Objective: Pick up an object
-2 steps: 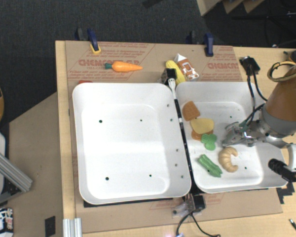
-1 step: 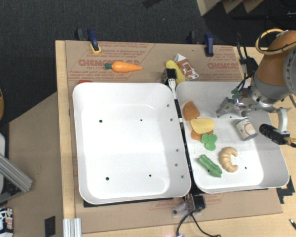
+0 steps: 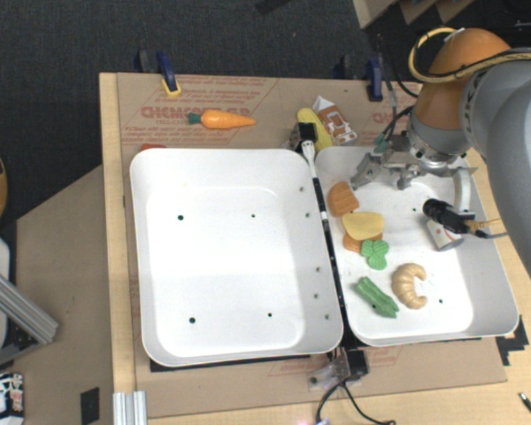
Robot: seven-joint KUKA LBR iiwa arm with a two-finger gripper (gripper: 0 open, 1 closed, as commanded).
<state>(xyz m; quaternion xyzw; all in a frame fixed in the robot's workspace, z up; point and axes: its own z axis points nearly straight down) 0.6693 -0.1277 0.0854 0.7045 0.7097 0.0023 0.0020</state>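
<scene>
Two white bins (image 3: 221, 162) on a cardboard-topped bench. Gripper (image 3: 385, 168) low over right bin's far end, fingers spread, pinching nothing. Croissant (image 3: 411, 285), green pod (image 3: 377, 297), yellow piece (image 3: 363, 226) in right bin. Carrot (image 3: 221, 120) outside, behind left bin.

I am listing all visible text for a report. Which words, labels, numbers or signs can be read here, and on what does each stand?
Red printing on the brown cardboard sheet behind the bins: blurred, not readable.
Small white and brown packet at the right bin's far corner: markings too small to read.
No other text can be made out.
</scene>
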